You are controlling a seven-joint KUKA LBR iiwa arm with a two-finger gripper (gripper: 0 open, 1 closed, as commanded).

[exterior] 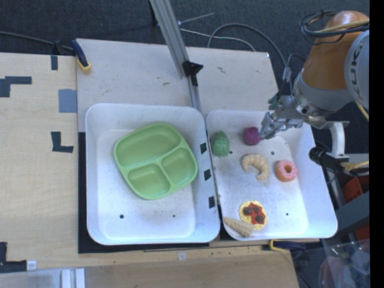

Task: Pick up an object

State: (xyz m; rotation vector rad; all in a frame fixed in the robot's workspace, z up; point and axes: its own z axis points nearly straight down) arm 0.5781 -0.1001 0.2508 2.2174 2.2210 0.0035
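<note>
**Gripper low beside the purple toy in the right bin**

The gripper (268, 129) hangs at the upper part of the right bin (321, 212), its dark tip just beside the purple round toy (251, 136), on that toy's right; whether the tip touches the toy cannot be told, and nothing shows between the fingers; whether they stand apart or together cannot be told from this slant, as they merge into one dark shape.

Taking the purple round toy as the landmark: the green round toy (219, 143) lies to its left, near the bin's left wall; the toy croissant (256, 165) lies just below it, apart from it; the pink toy doughnut (285, 171) lies below and to the right, just beside the croissant; the small toy pizza (253, 213) sits well below, with a pale toy cone (238, 226) touching or nearly touching its lower left edge.

The left bin (102, 179) holds a green divided plate (155, 159), lying flat and turned at an angle; both bins rest side by side on the desk (126, 71); the arm (333, 65), grey with its orange band, reaches in above and to the right of the purple toy.
</note>
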